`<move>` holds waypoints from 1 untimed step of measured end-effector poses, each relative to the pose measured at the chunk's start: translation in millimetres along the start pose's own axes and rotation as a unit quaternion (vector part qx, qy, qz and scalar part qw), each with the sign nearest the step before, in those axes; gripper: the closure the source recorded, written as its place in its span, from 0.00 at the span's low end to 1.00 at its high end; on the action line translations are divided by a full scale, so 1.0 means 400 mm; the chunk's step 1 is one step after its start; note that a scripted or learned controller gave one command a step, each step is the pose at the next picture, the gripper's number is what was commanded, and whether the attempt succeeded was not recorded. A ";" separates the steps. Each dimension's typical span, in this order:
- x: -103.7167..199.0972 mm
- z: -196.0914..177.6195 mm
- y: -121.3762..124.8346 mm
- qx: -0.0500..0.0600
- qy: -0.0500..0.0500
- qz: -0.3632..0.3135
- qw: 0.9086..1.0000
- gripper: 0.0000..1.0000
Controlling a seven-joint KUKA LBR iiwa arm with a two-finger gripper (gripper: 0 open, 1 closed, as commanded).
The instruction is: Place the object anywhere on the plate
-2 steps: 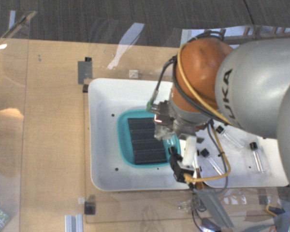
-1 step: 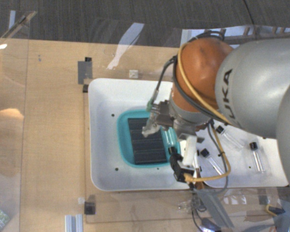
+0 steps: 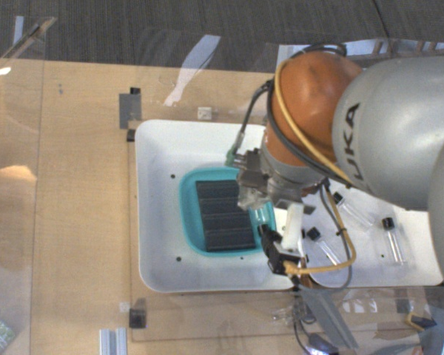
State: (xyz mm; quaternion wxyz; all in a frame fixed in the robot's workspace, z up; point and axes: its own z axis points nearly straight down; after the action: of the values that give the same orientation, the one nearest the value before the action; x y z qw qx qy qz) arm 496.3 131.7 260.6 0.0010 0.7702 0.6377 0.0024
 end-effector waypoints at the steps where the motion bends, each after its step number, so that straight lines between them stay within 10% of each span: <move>1: -0.027 -0.131 0.173 0.000 0.000 -0.055 0.999 1.00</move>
State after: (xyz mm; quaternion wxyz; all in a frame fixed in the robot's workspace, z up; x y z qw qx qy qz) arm 562.0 108.2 313.2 0.0015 0.7343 0.6788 0.0022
